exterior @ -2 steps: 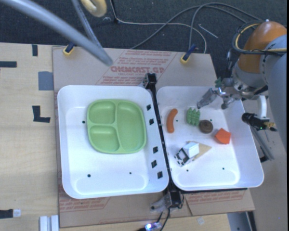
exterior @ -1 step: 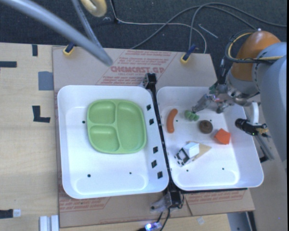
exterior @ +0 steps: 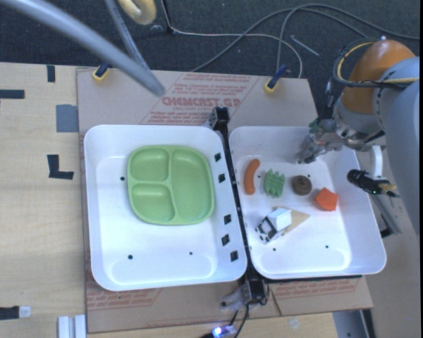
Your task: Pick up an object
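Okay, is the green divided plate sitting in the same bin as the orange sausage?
No, the green divided plate lies in the left bin, while the orange sausage lies in the right bin.

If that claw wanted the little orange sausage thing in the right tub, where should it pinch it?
Probably across the middle of the sausage, coming straight down from above. It lies flat and slim on the right bin, running roughly top to bottom in the view, so the jaws should close across its narrow width. The green block beside it leaves a gap.
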Controlling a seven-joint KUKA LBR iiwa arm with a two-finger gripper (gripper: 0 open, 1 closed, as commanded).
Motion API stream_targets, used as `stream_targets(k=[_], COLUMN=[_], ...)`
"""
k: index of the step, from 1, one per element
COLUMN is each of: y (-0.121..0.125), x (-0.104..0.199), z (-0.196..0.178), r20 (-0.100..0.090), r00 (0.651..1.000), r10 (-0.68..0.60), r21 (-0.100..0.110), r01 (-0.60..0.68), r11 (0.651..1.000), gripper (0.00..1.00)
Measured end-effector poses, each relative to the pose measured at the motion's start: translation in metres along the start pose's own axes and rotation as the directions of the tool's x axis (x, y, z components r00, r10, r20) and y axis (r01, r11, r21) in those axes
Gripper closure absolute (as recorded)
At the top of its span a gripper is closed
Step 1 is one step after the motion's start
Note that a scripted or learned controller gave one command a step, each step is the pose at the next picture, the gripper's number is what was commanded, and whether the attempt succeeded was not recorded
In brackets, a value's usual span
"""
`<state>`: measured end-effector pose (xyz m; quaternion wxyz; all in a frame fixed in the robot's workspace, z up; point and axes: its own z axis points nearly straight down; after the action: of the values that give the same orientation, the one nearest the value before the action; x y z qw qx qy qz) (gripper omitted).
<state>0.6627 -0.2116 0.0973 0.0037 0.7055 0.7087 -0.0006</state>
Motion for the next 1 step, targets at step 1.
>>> stream_targets(k=[1], y=[0.0017], x=[0.0011], z=[-0.0641], r20=[-0.005], r00=[1.0], r10=[0.003], r21=[0.0], r01=[-0.003], r11=[1.0], gripper=[1.0])
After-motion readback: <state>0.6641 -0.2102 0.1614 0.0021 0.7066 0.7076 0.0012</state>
